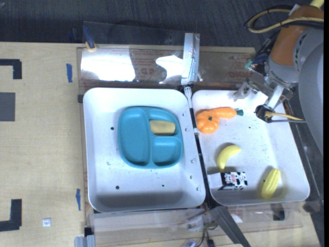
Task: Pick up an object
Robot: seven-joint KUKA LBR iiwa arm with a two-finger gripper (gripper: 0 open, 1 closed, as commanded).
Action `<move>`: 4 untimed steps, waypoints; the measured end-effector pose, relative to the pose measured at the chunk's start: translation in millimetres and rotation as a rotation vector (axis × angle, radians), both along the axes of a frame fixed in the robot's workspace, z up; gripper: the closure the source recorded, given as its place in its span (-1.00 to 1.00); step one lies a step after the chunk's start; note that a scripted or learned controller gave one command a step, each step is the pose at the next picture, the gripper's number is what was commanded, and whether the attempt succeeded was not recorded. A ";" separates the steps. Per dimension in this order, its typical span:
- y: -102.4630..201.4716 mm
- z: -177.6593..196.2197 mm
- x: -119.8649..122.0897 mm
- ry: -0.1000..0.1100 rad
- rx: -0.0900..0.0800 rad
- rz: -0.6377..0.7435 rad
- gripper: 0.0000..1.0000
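Lying loose in the right-hand shallow white bin (257, 148), five small toys sat apart from the grey two-finger gripper (258, 94).

From the left, the pale wooden bench (41, 138) bore black tape corner marks (13, 68); the left shallow white bin (97, 138) held a blue divided plastic plate (134, 138) with a pale yellow oblong piece (162, 127) in its upper right compartment. A shiny clear sheet (128, 66) lay behind that bin, and a dark floor (128, 4) lay beyond. In the right bin a small orange pumpkin (206, 122) touched an orange carrot (224, 112), with a curved yellow banana (227, 154) near the middle. A black-and-white printed block (234, 179) lay at the near wall and a yellow ribbed oval (270, 182) in the near right corner. The gripper hung over the far right corner; whether it was spread or pressed together could not be told.
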State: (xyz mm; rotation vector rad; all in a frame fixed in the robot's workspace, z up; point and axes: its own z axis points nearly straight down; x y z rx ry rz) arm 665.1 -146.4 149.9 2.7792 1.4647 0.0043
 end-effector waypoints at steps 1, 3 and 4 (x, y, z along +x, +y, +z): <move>14.1 -11.3 1.3 0.007 0.000 -0.033 -1.00; -57.5 -54.4 -4.4 0.010 0.013 -0.423 -1.00; -60.9 -55.9 -14.0 -0.012 0.019 -0.603 -1.00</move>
